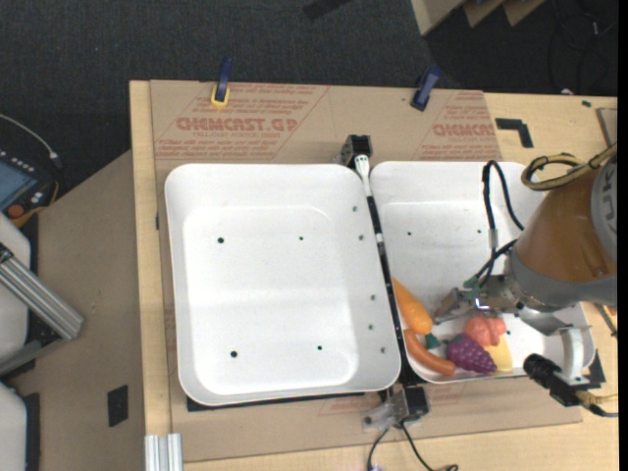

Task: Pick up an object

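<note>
In the camera view, the grey KUKA arm with its orange band [567,234] reaches from the right into the right-hand shallow white bin [432,214], its two-finger gripper [469,302] low over the near corner. How wide the fingers stand, or whether they hold anything, cannot be told. Just left of the fingers lies an orange carrot-shaped toy [414,308]; just below them sit a pink rounded toy [486,330] and a purple grape cluster [471,355]. The left-hand white bin [196,263] lies well left.
</note>
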You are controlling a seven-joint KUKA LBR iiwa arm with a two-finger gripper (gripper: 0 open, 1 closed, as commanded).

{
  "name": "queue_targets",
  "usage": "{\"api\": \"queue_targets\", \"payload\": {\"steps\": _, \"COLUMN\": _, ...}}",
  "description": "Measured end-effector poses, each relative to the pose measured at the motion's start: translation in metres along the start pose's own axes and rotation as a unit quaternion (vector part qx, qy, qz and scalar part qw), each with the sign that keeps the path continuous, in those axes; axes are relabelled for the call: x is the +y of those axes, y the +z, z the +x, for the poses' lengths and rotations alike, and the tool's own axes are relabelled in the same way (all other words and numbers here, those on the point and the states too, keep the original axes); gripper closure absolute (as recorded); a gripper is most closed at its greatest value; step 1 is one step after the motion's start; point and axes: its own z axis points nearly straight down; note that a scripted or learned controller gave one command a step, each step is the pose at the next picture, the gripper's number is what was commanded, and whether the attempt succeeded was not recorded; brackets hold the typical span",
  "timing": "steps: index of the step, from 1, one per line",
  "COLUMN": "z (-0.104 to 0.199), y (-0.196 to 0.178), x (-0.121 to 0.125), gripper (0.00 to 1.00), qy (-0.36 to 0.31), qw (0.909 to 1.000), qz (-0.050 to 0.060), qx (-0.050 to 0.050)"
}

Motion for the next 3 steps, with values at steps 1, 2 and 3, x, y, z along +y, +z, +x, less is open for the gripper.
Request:
{"api": "queue_targets", "payload": {"steps": 1, "z": 0.000, "y": 0.000, "x": 0.000, "gripper": 0.00, "qy": 0.000, "qw": 1.0000, "qz": 0.000, "qx": 0.000}}
{"api": "queue_targets", "payload": {"steps": 2, "z": -0.094, "y": -0.001, "x": 0.001, "gripper": 0.00, "qy": 0.001, "qw": 1.0000, "qz": 0.000, "qx": 0.002}}
{"api": "queue_targets", "payload": {"steps": 3, "z": -0.092, "y": -0.010, "x": 0.001, "gripper": 1.00, "qy": -0.001, "qw": 1.0000, "qz": -0.001, "qx": -0.001}}
